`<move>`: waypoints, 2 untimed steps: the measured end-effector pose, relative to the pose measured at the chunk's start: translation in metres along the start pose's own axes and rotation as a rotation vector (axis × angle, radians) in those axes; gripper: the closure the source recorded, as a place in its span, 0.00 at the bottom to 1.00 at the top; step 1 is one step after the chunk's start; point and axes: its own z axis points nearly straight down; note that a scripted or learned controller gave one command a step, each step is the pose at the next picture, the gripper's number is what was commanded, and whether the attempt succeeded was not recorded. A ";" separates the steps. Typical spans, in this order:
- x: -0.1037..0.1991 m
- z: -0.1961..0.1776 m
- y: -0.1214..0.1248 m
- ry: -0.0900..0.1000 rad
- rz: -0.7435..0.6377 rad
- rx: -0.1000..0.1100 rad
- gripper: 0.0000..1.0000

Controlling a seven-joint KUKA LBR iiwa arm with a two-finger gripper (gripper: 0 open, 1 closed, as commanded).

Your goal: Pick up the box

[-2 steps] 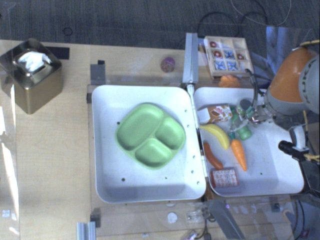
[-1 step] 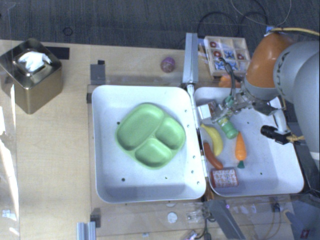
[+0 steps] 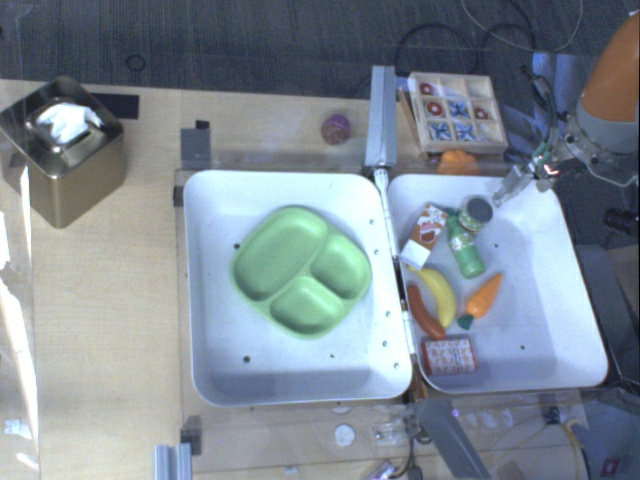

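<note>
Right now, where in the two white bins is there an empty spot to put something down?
The right bin is bare along its right side, beyond the carrot and green bottle. Its left side is crowded: box, banana, carton. The left bin has bare floor around the green plate, widest along the front edge.

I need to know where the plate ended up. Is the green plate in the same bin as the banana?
No. The green plate lies in the left bin, while the banana lies in the right bin.
</note>
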 end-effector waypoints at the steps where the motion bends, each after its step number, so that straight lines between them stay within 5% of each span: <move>1: 0.072 0.075 -0.020 0.004 -0.022 0.004 0.00; 2: 0.089 0.088 0.019 0.009 -0.059 0.034 0.00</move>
